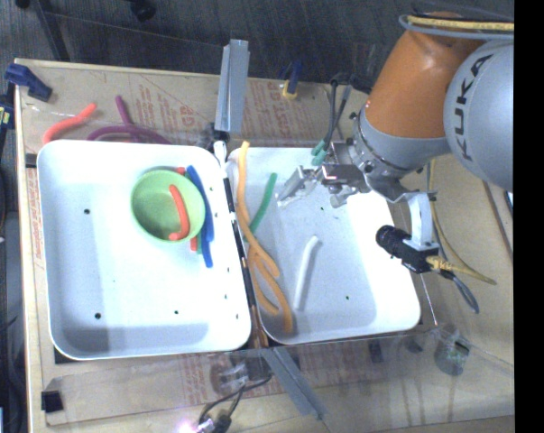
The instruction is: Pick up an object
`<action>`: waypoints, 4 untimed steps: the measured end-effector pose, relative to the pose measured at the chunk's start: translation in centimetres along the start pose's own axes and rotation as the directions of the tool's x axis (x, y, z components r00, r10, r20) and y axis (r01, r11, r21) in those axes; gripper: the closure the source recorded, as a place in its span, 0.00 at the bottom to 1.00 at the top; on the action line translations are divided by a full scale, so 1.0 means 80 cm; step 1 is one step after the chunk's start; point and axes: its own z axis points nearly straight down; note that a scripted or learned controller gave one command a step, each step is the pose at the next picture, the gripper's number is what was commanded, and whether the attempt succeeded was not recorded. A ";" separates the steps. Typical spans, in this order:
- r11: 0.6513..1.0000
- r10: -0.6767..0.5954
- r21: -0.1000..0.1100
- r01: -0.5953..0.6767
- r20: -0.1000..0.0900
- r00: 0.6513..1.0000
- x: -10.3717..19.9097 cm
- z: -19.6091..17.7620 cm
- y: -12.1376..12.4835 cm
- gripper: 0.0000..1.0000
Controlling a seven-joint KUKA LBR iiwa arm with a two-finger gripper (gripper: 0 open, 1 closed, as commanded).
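**Arm over the right bin, nothing seen between its fingers**

The bench [127, 97] carries two shallow white bins side by side. The left bin [91, 305] holds a green bowl [161, 207] toward its upper right, with a red-orange curved strip [178, 213] lying inside the bowl and a blue strip [202, 219] running down along the bowl's right edge.

The grey arm [479, 97], with its orange band, reaches in from the right and hangs above the upper part of the right bin [380, 309]. Its gripper [300, 186] points left over that bin's upper middle; whether the jaws are apart or together cannot be told, since the metal parts blur together at this angle.

In the right bin, a long orange strip [253, 251] runs down the left wall and loops near the bottom. A green stick [265, 201] leans just left of the gripper, near it. A white stick [306, 269] lies tilted on the bin floor, below the gripper and apart from it.
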 end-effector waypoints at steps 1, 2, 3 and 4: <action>0.994 -0.109 0.001 0.109 0.001 0.994 0.018 0.124 0.000 0.00; 0.994 -0.112 -0.019 0.112 0.006 0.994 0.001 0.176 0.021 0.00; 0.993 -0.115 -0.008 0.115 0.010 0.993 -0.009 0.198 0.007 0.00; 0.991 -0.130 -0.021 0.130 0.023 0.991 -0.024 0.239 -0.024 0.00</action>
